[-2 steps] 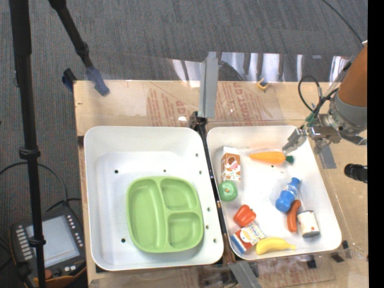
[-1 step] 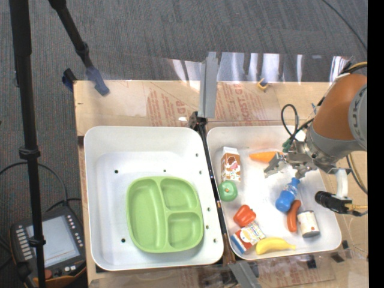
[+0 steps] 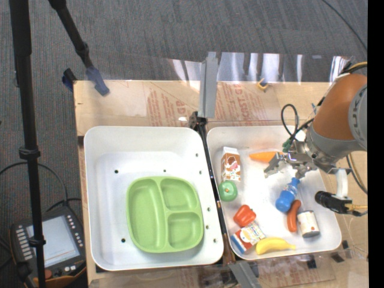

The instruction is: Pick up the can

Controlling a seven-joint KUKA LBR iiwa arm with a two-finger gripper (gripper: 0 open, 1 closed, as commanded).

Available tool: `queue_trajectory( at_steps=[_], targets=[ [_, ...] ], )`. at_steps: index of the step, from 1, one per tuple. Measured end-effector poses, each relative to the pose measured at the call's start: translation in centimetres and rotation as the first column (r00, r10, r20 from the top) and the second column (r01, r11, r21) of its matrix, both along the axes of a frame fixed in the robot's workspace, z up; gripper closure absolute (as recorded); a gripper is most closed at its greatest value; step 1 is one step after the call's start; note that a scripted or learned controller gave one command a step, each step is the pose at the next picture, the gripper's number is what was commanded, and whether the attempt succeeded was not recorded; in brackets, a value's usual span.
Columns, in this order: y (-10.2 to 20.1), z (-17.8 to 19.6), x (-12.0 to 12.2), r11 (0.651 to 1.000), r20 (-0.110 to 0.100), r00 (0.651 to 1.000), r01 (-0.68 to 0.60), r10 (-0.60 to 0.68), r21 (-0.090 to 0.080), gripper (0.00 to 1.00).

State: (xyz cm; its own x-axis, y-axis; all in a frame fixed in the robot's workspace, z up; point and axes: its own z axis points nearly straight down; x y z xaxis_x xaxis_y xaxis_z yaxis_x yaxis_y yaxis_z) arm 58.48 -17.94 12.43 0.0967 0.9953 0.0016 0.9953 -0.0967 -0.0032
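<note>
- Hovering over the right bin (image 3: 217, 138): one gripper (image 3: 287, 165), set at the far-right part of that bin, its fingers spread open with nothing between them.
- Arm (image 3: 342, 122): grey with an orange band, entering from the right edge of the scene and reaching down toward the bin's middle.
- Can (image 3: 308, 224): small, white-sided with a red band, lying on its side in the near-right corner of the right bin; it touches or nearly touches a red sausage-shaped piece (image 3: 293, 215) on its left. It sits well nearer than the gripper and slightly to the right of it.
- Blue bottle (image 3: 287, 197): just near of the gripper, between it and the can.
- Orange carrot (image 3: 263, 156): just left of the gripper.
- Carton (image 3: 231, 164), green round piece (image 3: 228, 191), red pepper (image 3: 244, 215), banana (image 3: 273, 245): ranged along the left and near sides of the right bin.
- Left bin (image 3: 90, 161): holds a green divided plate (image 3: 165, 213).
- Step in hand, as judged: the approach; the can is not yet grasped.
- Next move, as judged: shift the open gripper nearward and a little right, clear of the blue bottle, turn the fingers to straddle the can's round side, lower, then close. The sausage piece close alongside may get caught or pushed.
</note>
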Motion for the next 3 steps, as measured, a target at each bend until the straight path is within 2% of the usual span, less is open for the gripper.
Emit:
queue_trajectory(
  at_steps=[1,2,3],
  targets=[
    [8.0,-3.8,-4.6,0.992,-0.001,0.992,-0.127,0.127,0.0,0.0],
    [2.9,-3.6,-10.8,0.976,0.005,0.976,-0.216,0.216,0.0,0.0],
    [1.3,6.1,-10.8,0.838,0.004,0.838,-0.546,0.546,-0.001,0.0]
  ],
)
